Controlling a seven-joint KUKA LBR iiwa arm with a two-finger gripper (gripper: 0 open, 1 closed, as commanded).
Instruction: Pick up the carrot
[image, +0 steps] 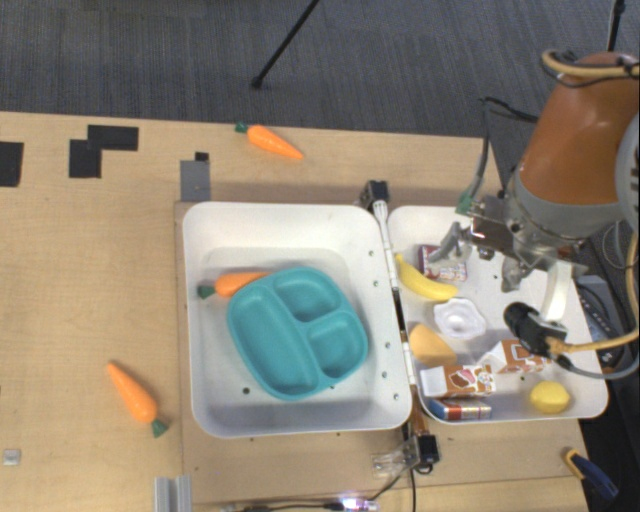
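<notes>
Camera view: carrot (234, 284) in left bin (200, 330), gripper (455, 240) well apart.

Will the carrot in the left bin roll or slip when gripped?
The carrot looks like smooth moulded plastic, so probably stiff, light and somewhat slippery. Its tapered round body may roll or squirt out. The teal tray overlapping it probably limits rolling.

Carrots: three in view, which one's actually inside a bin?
The carrot in the left bin, tucked against the teal plate. The other two lie on the bench outside.
</notes>
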